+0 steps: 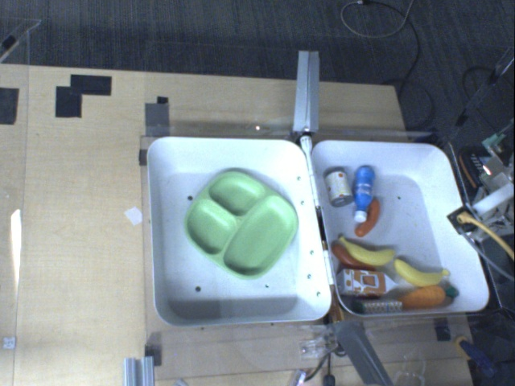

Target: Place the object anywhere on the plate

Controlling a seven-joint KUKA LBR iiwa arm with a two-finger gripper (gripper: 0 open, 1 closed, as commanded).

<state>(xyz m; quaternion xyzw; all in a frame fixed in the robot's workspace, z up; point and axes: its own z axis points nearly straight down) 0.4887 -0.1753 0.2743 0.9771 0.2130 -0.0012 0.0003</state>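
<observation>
A green plate (241, 223) with three compartments lies in the left white bin (173, 296), slightly left of that bin's middle, with nothing on it. The right bin (426, 167) holds the loose objects. A small tin can (338, 187) and a blue bottle (364, 183) lie near its back left. A red sausage (368, 219) is just below the bottle. Two bananas (367, 254) (418, 273), an orange carrot (425, 297) and a small printed box (361, 281) crowd its front edge.
A metal post (306, 95) stands behind the divider between the two bins. Cables and equipment (487, 207) sit just beyond the right bin's right wall. Light wooden bench top (72, 215) extends to the left of the bins.
</observation>
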